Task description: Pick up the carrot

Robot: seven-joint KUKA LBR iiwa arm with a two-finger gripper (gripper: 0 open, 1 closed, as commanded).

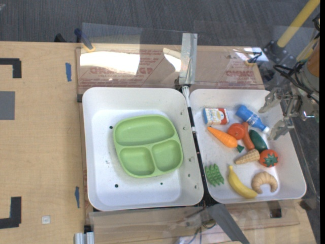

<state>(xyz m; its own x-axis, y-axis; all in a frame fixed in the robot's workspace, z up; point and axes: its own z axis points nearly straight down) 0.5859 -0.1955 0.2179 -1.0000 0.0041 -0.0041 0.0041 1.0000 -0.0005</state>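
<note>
Camera view: 2 shallow white bins sit side by side on the table (35, 136). The left bin (96, 151) holds a green divided plate (148, 145) with 3 compartments, lying flat near the bin's middle.

The right bin (294, 179) holds the toy food. The carrot (222, 136) lies flat in the bin's upper left part, tilted, with its thin tip toward the upper left and its thick end toward the lower right, touching or just beside an orange-red round piece (236, 131). Above the carrot lies a small white and orange carton (216, 116); a blue bottle (251, 117) lies to the carton's right. Near the middle are a dark green vegetable (258, 141), an ice-cream cone (247, 157) and a red tomato (269, 158). Toward the front lie a green leafy piece (214, 175), a yellow banana (238, 183) and a croissant (265, 181).

The tool (281, 117) hangs over the right bin's upper right edge, well apart from the carrot. Its 2 fingers appear spread, with nothing between them.
</note>
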